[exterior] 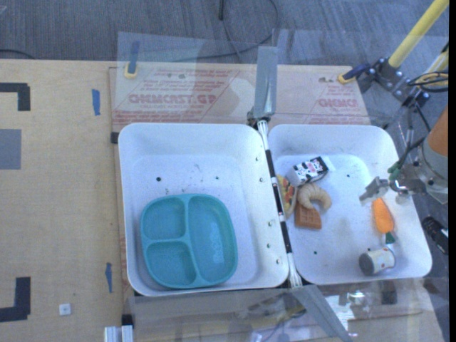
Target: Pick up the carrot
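Small grey cylinder (376, 261) lies at right bin (335, 273) front edge. Carrot (383, 216) just behind it on bin floor, not lifted. Gripper (388, 188) directly above carrot's upper end; jaw state unreadable. Grasp and lift remain, by my judgement.

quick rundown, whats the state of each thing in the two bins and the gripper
carrot: lying flat in the right bin, near its right wall, just below the gripper
gripper: over the right bin's right edge, above the carrot
can: on its side, below the carrot
black and white carton: lying tilted
croissant: lying flat, touching the waffle piece
teal divided plate: flat, right side up, in the left bin
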Available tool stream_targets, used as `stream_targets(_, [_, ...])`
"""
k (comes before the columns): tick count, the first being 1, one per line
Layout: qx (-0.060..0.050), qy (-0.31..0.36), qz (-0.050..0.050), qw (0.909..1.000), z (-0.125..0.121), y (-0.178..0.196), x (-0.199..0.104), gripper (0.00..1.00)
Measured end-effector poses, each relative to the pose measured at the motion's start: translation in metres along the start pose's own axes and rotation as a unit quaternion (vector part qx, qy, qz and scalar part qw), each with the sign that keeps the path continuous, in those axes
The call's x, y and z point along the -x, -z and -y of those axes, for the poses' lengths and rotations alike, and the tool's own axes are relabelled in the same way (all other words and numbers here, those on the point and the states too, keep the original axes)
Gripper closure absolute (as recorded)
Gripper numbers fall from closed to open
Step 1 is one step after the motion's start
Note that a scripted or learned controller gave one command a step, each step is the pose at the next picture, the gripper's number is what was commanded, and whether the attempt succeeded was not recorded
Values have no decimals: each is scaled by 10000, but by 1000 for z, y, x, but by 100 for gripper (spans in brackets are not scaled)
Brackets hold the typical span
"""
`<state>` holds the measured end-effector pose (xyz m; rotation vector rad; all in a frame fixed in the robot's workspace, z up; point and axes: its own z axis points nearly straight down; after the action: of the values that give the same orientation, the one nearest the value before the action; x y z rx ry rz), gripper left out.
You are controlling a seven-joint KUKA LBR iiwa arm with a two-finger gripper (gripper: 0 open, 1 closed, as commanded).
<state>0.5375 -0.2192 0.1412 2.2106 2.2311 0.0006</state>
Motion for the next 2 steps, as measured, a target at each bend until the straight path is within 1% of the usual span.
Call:
stream_targets(1, [21, -191, -48, 9998, -2, -45, -4, 0])
stream_targets(2, [25, -234, -19, 9997, 0, -35, 1, 100])
